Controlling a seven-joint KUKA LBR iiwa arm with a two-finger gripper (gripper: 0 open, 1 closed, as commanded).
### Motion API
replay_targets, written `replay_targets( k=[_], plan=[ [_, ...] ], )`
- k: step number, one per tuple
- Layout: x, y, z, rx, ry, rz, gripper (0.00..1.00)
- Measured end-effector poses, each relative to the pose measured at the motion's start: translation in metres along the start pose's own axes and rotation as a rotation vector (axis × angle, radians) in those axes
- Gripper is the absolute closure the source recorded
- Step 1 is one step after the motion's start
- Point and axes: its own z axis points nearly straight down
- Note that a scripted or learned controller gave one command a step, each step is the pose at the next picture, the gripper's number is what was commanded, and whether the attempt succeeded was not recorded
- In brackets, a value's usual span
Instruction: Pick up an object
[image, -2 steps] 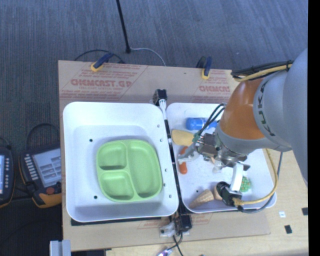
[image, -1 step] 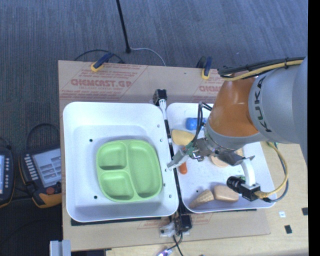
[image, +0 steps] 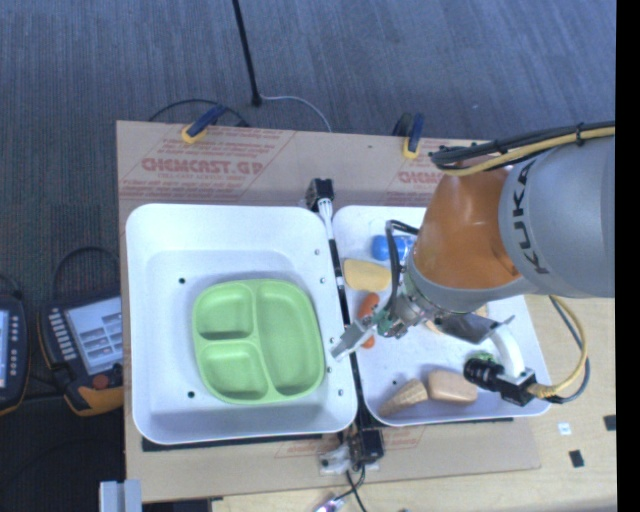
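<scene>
From the overhead camera we see the gripper (image: 362, 335) low at the nine o'clock edge of the right bin (image: 520, 405), by the wall shared with the left bin (image: 150, 260), where a green divided tray (image: 258, 338) sits. We cannot tell its opening or whether it holds anything. A small orange piece (image: 368, 303) lies at its twelve o'clock, a bread-like object (image: 450, 387) at four. We judge it could scrape the divider and grab nothing.
</scene>
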Motion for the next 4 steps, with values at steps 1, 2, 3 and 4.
replay_targets(
  k=[1,2,3,4],
  plan=[
    [-0.0043,0.0399,-0.0001,-0.001,-0.001,-0.238,0.00],
    [-0.0043,0.0398,-0.0001,-0.001,-0.001,-0.238,0.00],
    [-0.0043,0.0398,-0.0001,-0.001,-0.001,-0.238,0.00],
    [-0.0045,0.0401,-0.0097,-0.002,-0.001,-0.237,1.00]
  ],
)
